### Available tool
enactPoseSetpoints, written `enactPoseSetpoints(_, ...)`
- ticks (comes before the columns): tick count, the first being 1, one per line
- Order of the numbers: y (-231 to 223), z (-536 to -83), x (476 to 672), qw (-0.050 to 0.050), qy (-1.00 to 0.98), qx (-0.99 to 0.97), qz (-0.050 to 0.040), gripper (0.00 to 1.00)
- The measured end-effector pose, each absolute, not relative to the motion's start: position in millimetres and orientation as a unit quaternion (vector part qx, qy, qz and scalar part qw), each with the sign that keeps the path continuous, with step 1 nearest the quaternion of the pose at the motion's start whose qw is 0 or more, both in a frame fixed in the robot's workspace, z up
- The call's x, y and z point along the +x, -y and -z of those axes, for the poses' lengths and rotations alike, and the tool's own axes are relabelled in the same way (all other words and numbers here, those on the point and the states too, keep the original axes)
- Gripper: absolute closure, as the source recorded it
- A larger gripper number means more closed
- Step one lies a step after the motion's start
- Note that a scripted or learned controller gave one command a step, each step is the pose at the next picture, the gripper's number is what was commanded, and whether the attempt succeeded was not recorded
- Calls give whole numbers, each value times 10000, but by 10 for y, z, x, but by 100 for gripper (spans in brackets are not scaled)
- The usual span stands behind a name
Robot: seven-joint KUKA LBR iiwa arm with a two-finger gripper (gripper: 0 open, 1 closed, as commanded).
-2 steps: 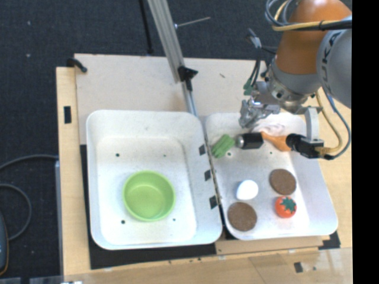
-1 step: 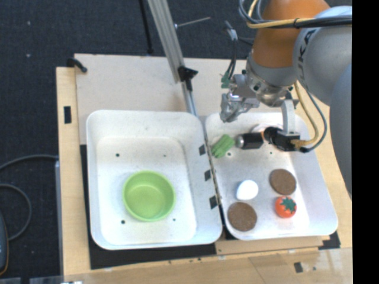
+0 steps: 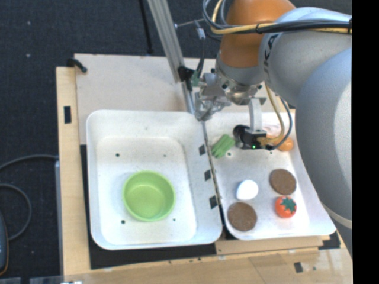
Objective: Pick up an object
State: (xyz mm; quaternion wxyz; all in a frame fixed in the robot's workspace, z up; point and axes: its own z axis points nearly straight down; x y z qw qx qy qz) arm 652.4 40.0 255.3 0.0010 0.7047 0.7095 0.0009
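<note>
Two shallow white bins sit side by side on the bench (image 3: 118,81), and the arm (image 3: 308,70) reaches in from the right, its orange band (image 3: 251,22) high above the right bin (image 3: 314,209). The gripper (image 3: 206,108) hangs over the far end of the seam between the bins, just beside a slanted metal rail (image 3: 166,34) that rises toward the top of the view. How wide the gripper stands cannot be told (the wrist and its cabling crowd that spot), and nothing is visibly caught in it. In the left bin (image 3: 100,158) lies a single green bowl (image 3: 148,195), upright, near the front and well apart from the gripper. The right bin carries several small things. A green block (image 3: 222,145) lies tilted close to the bin's left wall, nearest the gripper though below it. A white ball (image 3: 247,189) rests near the middle, with one brown disc (image 3: 242,216) just in front of it and another brown disc (image 3: 283,181) to its right. A red tomato-like toy (image 3: 285,207) with a green top sits near the front right. An orange piece (image 3: 285,144) peeks out behind a black fitting (image 3: 249,136) with a small green light, partly hidden by the arm.
</note>
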Motion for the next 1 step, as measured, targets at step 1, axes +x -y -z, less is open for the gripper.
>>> enactPoseSetpoints(1,-848,-2381,6701,13,-7091,7051,-7,100)
